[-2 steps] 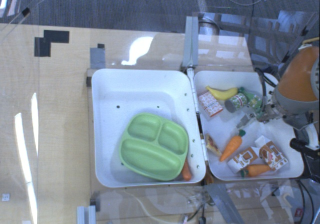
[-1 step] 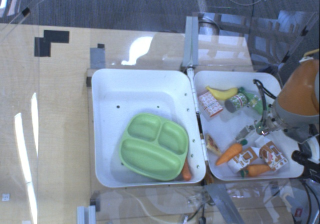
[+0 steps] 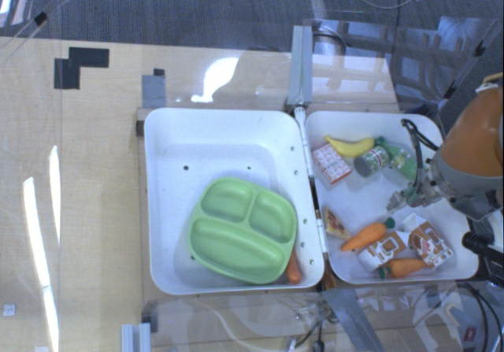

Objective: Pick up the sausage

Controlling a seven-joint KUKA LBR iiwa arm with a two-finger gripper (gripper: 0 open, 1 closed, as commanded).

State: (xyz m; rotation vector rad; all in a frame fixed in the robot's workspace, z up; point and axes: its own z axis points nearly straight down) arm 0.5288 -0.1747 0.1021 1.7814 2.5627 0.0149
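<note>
Camera view: light wood surface (image 3: pixel 87 185) carries two white bins side by side. Landmark = green divided plate (image 3: pixel 242 230), lying in the left bin (image 3: pixel 220 126), toward that bin's near right corner.

Sausage (image 3: pixel 293 270): orange-brown, just beside the plate's near right edge, partly tucked under the plate rim, against the left bin's right wall. Nothing touching it except plate and bin.

Right bin (image 3: pixel 445 256), right of the plate, holds the clutter: banana (image 3: pixel 350 145) up at the far side, a red-and-white snack packet (image 3: pixel 331 164) just below it, a dark can (image 3: pixel 372 161) and a green bottle (image 3: pixel 402 160) next to the banana. Nearer the camera: pizza slice (image 3: pixel 335 224), carrot (image 3: pixel 364 237), two brown-and-white cartons (image 3: pixel 409 246), and a second carrot (image 3: pixel 403 268) by the near wall.

Hand (image 3: pixel 408 199): well right of the plate, low over the right bin's middle right, above the cartons. Can't tell how far open it is; nothing visible between the fingers. Orange-banded arm (image 3: pixel 476 146) enters from the right.
</note>
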